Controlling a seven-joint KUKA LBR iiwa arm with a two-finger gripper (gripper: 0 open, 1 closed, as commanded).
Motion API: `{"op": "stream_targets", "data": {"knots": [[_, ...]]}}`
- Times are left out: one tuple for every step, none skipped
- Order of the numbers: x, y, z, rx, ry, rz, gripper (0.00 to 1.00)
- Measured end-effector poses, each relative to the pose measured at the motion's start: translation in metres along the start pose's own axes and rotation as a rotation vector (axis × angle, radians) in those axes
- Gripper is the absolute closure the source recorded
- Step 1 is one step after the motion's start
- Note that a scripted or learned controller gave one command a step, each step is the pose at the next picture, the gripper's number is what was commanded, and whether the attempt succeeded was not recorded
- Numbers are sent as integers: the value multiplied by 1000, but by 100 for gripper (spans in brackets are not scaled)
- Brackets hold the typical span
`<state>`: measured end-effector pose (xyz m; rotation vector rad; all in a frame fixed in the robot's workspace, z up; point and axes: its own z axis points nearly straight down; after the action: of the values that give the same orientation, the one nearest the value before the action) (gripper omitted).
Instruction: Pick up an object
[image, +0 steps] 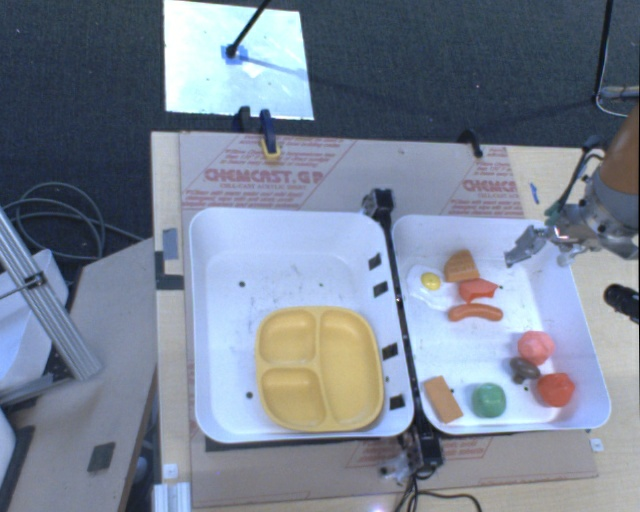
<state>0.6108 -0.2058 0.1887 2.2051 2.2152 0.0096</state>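
The bench (330, 150) carries two white bins; I place everything against the right bin (585, 330), where the pickable things are. To its left, touching along the middle divider, sits the left bin (230, 250), and in that bin's near half lies a yellow divided tray (320, 368).

The arm (615, 185) hangs over the right bin's far right corner, and its gripper (543, 242) is poised just inside the far rim — above the bin floor, not down among the objects. Nothing shows between the fingers; whether they stand apart or together I cannot tell at this size.

My reading: the approach step is in hand, with no grasp made. The next move calls for choosing one object, travelling over it, and descending with the fingers straddling it.

Nearest the gripper, toward the bin's far middle, is a tan bread wedge (461, 266), with an orange-red piece (478, 290) just in front of it and a sausage (475, 312) nearer still. A fried egg (430, 283) lies at the bin's left wall. Along the near right — well apart from the gripper — sit a pink ball (536, 346), a small dark lump (524, 370) and a red tomato (556, 388); a green ball (488, 400) and a tan block (442, 398) lie by the near wall.
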Motion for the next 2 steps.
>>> {"op": "stream_targets", "data": {"knots": [[39,-32,33,18,9,0,0],[38,60,106,7,5,-4,0]]}}
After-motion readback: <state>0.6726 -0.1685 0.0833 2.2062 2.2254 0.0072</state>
